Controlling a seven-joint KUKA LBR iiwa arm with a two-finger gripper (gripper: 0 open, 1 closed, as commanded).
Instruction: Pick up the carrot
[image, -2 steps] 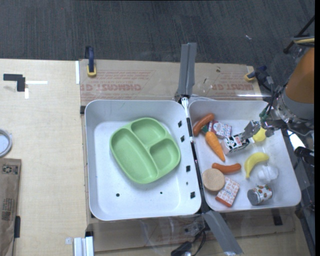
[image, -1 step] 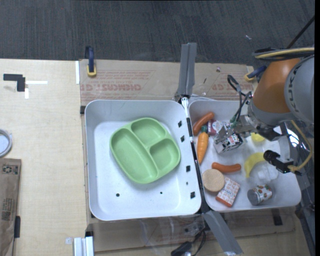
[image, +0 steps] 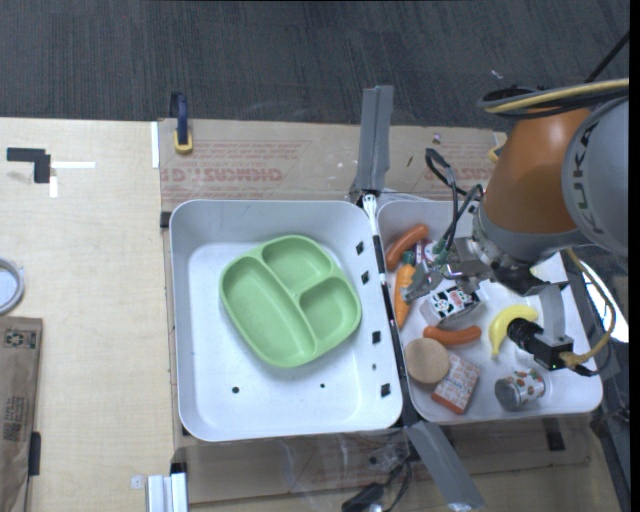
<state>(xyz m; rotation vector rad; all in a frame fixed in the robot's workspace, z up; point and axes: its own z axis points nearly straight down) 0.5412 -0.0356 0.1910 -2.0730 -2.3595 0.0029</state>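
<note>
The carrot (image: 402, 298) is a slim orange piece lying along the left wall of the right bin (image: 590, 400), its top end under the gripper's hardware. My gripper (image: 432, 272) hangs over the bin's left part, just right of and above the carrot's upper end, and its tips are lost in clutter and cables. I see nothing lifted off the bin floor. The grey arm with its orange band (image: 535, 180) reaches in from the right and hides the bin's back right corner.
The right bin also holds a red-orange sausage (image: 408, 242), a second sausage (image: 452, 336), a black-and-white pack (image: 455, 301), a banana (image: 508, 326), a round bun (image: 428, 360), a small box (image: 456, 385) and a can (image: 518, 389). A green divided plate (image: 290, 300) lies in the left bin (image: 200, 400).
</note>
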